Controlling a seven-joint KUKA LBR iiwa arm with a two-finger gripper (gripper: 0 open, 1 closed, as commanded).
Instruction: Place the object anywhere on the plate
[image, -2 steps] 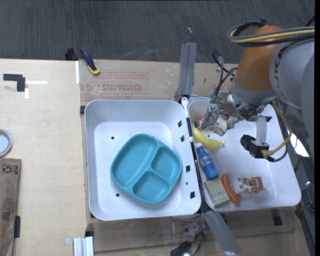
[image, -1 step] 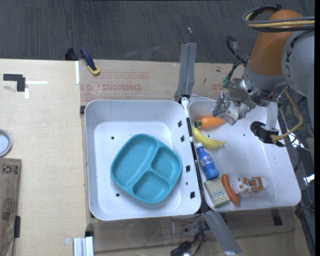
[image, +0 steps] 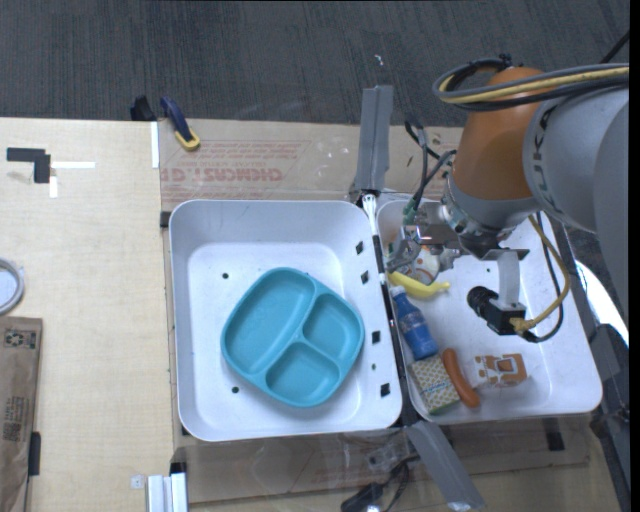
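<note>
Above, gripper (image: 413, 252) over banana (image: 420, 287) in right bin (image: 560, 395) — jaw opening cannot be told, wrist-hidden; plate (image: 292, 337) in left bin (image: 190, 300).

Gripper (image: 413, 250) mostly hidden beneath the arm's wrist (image: 490, 170); right bin's (image: 560, 400) far corner covered.

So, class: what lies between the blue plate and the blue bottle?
In the camera view, the two bins' adjoining white walls separate the blue plate from the blue bottle.
</note>
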